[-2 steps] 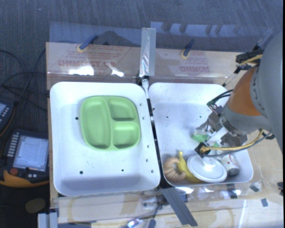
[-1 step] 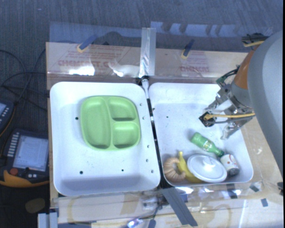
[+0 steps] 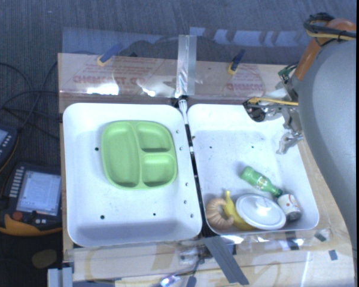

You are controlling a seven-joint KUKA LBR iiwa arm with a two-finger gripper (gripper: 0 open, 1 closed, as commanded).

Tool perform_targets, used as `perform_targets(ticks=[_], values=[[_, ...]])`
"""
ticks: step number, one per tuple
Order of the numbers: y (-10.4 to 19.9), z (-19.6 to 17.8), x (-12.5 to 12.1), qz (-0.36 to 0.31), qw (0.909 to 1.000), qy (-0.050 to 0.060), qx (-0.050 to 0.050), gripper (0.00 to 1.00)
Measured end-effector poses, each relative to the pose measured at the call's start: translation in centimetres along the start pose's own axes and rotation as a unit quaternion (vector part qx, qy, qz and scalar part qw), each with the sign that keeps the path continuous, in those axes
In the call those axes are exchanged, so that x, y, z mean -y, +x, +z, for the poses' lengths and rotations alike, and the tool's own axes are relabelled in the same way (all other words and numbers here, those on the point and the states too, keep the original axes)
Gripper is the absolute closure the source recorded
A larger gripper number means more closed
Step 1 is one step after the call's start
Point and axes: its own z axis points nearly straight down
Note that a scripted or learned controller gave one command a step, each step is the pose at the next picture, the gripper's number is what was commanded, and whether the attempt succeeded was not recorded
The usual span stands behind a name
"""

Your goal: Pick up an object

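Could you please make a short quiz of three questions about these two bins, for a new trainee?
1. True or false: the green divided plate lies in the left bin.
2. Which thing lies nearest the right bin's near right corner?
A. green bottle
B. small can
C. white lid
3. Fill in: the banana lies between the bagel and the white ____.

Key
1. True
2. B
3. lid
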Motion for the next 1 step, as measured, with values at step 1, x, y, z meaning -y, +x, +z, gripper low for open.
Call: perform_targets(ticks=[1], values=[[-0.22, 7.18, -2.15, 0.001, 1.0, 0.001, 0.001, 0.0]])
